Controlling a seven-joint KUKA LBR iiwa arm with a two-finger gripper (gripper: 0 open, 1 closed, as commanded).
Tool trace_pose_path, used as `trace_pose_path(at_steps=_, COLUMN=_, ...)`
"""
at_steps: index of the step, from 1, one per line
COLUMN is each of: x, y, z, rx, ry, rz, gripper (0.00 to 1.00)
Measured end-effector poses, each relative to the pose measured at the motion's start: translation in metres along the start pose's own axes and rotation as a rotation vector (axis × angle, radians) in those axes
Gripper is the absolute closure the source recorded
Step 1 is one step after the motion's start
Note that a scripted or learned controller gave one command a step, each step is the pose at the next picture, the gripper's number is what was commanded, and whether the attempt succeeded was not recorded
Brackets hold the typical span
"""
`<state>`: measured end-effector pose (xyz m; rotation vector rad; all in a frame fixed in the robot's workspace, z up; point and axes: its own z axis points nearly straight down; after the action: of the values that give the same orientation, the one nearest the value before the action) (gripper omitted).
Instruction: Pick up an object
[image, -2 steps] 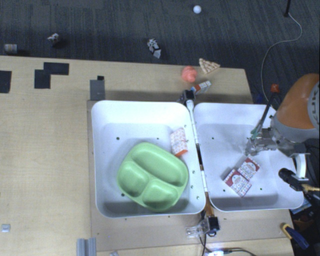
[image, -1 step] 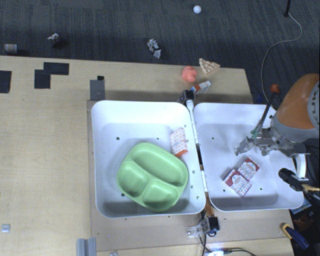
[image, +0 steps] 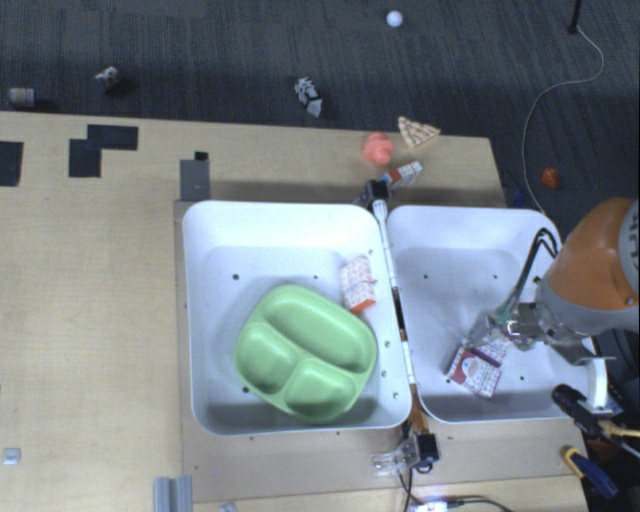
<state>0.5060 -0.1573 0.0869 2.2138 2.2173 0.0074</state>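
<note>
Presently, on the bench: two white bins side by side. Left bin (image: 205, 300): one green divided plate (image: 305, 350), lying tilted toward the near wall; one small red-and-white packet (image: 357, 282) near the right wall, just beyond the plate's far edge. Right bin (image: 440, 240): one small carton (image: 476, 366) with red and white print, lying flat on the bin floor toward the near right part.

Arm (image: 600, 270): grey with orange band, entering from the right, bent down over the right bin. Gripper (image: 503, 331): lowered to just above and beside the carton's far right corner, touching or nearly touching it; whether it is released or clenched cannot be told, since the tips blur into the carton's edge. The carton rests on the floor, not visibly gripped.

Beyond the bins, on the bench's far edge: one pink ball (image: 378, 148), one tan wedge-shaped piece (image: 418, 132), one small tube (image: 404, 175). On the dark carpet: scattered small items, including a white ball (image: 394, 18).
</note>
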Motion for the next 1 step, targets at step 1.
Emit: trace_pose_path(at_steps=1, x=0.0000, y=0.0022, z=-0.0112, rx=-0.006, ry=-0.002, rz=-0.001, gripper=1.00)
